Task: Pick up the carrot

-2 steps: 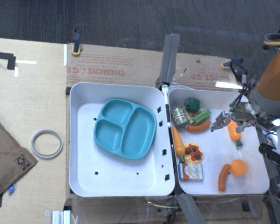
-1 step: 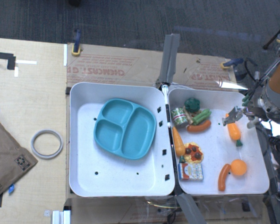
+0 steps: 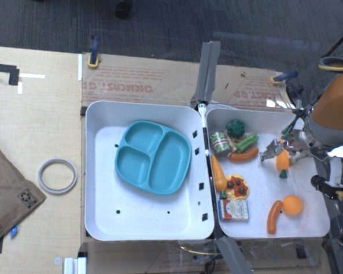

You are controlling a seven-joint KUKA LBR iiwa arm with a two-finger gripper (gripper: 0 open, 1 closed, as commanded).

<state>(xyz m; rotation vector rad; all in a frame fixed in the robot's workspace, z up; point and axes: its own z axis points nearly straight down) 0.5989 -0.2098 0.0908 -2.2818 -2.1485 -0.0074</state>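
In the camera view we see the gripper (image 3: 279, 151) low over the right bin (image 3: 316, 226), near its back right part. A small orange piece with a green end (image 3: 282, 162) sits between the fingers (image 3: 271, 150), so we judge that they are closed on it, though the piece is too small for us to name.

The carrot (image 3: 218, 172) lies against the left wall of the right bin, just beside the pizza slice (image 3: 236, 187) and well apart from the gripper. We judge the task as not yet done: reaching, gripping and lifting the carrot all remain.

The left bin (image 3: 97, 216) holds a blue plate (image 3: 153, 157).
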